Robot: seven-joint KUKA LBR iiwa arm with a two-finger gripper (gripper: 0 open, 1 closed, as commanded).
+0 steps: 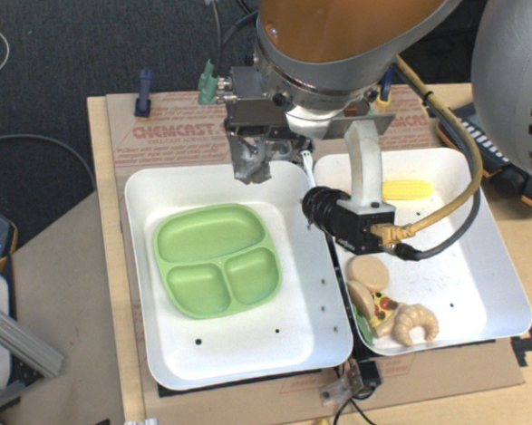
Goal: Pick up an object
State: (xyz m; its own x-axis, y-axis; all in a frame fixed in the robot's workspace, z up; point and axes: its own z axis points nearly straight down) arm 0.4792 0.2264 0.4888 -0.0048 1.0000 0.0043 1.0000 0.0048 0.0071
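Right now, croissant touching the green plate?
Apart. The camera view shows the croissant in the right bin and the green plate in the left bin.

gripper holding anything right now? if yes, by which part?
Nothing shows in the gripper. It hangs over the back edge of the left bin, behind the green divided plate, which lies flat in that bin. Whether the gripper is open or shut cannot be told.

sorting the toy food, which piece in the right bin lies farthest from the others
The yellow ridged corn piece, alone at the right bin's far end; the tan croissant and the other pieces cluster at its near corner.
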